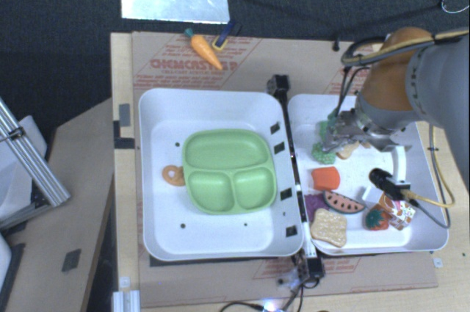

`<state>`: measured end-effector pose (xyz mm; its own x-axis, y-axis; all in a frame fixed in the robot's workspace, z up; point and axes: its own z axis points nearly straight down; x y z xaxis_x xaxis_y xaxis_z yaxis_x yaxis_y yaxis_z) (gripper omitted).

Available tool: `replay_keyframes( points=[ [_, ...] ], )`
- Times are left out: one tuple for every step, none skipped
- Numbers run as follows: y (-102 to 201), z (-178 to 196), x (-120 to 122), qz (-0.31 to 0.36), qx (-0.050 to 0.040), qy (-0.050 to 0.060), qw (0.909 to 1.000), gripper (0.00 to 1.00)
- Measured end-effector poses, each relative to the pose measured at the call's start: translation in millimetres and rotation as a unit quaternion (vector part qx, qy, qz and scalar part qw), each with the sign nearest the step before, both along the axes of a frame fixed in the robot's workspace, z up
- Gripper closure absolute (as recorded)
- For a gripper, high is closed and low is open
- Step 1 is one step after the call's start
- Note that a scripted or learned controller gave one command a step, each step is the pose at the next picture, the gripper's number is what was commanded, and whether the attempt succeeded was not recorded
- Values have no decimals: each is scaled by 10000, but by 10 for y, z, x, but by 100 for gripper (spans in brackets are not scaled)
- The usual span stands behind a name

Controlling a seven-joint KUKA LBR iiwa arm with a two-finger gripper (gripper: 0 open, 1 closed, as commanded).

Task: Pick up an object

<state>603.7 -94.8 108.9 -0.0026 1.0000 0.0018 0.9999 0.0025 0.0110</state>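
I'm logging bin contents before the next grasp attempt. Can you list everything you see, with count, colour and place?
Bins: two, white, side by side on the bench.
Divided tray: one, light green, left bin.
Ring: one, orange-tan, left bin, beside the tray.
Block: one, orange-red, right bin.
Watermelon slice: one, red and green, right bin.
Cracker: one, tan, right bin's front corner.
Green piece: one, right bin, under the end effector.
Carrot: one, orange, behind the bins.
Arm: one, grey with orange band, from the right.
End effector: one, above the right bin.
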Motion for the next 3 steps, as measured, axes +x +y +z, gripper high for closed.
replay_keyframes(
  points=[
    [-39, 442, 20, 5, -15, 25, 10000, 100],
    [-103, 898, 50, 5, -15, 24, 10000, 100],
    [-104, 1173, 62, 9, -11, 33, 10000, 100]
  ],
)
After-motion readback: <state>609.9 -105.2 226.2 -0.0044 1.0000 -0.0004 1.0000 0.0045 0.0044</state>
